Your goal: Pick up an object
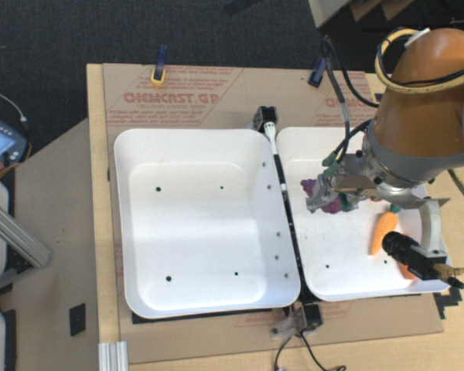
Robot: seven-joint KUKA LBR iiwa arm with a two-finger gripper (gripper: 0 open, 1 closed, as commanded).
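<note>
A brown cardboard sheet (178, 91) with red print is spread over the worktop, and both bins are carried on it. The arm (425, 91), grey with a wide orange band, is seen at the right side, bent down over the right bin. The left bin (193, 230) is white and shallow with rounded corners, and a few small dark dots are seen on its floor. The right bin (332, 253) stands just beside it, and only a thin dark strip (286, 207) is between their rims.

The jaws are lowered into the far left part of the right bin, near the strip. A purple object (336, 205) is seen just under and beside the jaws, touching or nearly touching them. It cannot be told whether the jaws are open or closed, nor whether the purple object is held between them. An orange object (385, 229), long and a little tapered, lies on the floor of the same bin, to the right of the purple one and nearer, apart from the jaws.

At the far edge of the sheet a yellow and blue clamp (159, 68) is fixed on the left, and a blue clamp (319, 72) on the right.
</note>
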